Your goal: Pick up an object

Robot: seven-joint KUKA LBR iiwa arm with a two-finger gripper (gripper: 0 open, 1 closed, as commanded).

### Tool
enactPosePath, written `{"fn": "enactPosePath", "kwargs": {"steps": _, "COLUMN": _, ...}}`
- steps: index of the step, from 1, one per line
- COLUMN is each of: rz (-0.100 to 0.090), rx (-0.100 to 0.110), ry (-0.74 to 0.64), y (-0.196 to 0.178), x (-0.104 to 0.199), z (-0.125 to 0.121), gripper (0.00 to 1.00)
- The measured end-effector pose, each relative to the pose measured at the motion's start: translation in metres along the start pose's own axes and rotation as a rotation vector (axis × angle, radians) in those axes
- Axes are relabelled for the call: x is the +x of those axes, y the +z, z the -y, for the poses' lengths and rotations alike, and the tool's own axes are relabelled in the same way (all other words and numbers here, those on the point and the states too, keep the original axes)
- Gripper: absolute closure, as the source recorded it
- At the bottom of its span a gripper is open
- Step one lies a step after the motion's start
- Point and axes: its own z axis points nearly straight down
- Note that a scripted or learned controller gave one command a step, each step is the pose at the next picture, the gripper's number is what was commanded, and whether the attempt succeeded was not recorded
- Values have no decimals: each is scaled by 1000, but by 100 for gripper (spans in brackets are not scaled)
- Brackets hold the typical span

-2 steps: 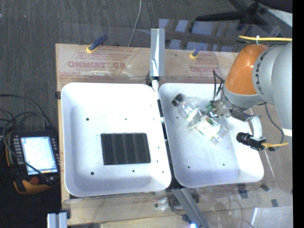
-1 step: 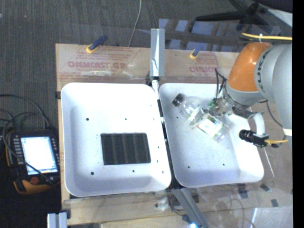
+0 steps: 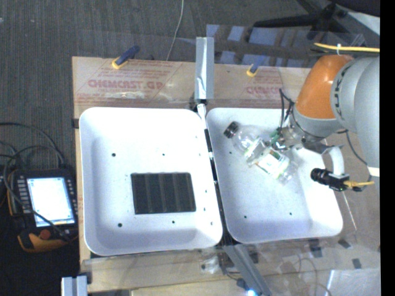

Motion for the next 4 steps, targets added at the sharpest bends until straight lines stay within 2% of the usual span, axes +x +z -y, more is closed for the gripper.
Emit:
{"fn": "enactPosePath", "kwargs": {"steps": 1, "rz": 7, "rx": -52, "ry": -99, "y": 1, "x": -37, "z": 25, "gripper": 0}}
{"fn": "enactPosePath", "kwargs": {"steps": 2, "rz": 1, "rx": -47, "ry": -105, "y": -8, "x": -34, "z": 26, "gripper": 100}}
{"fn": "enactPosePath", "kwargs": {"steps": 3, "rz": 7, "rx": -22, "ry": -40, "y": -104, "x": 27, "z": -41, "gripper": 100}}
{"fn": "enactPosePath", "kwargs": {"steps": 4, "rz": 10, "rx": -20, "ry": -105, "y": -107, "x": 7, "z": -33, "gripper": 100}}
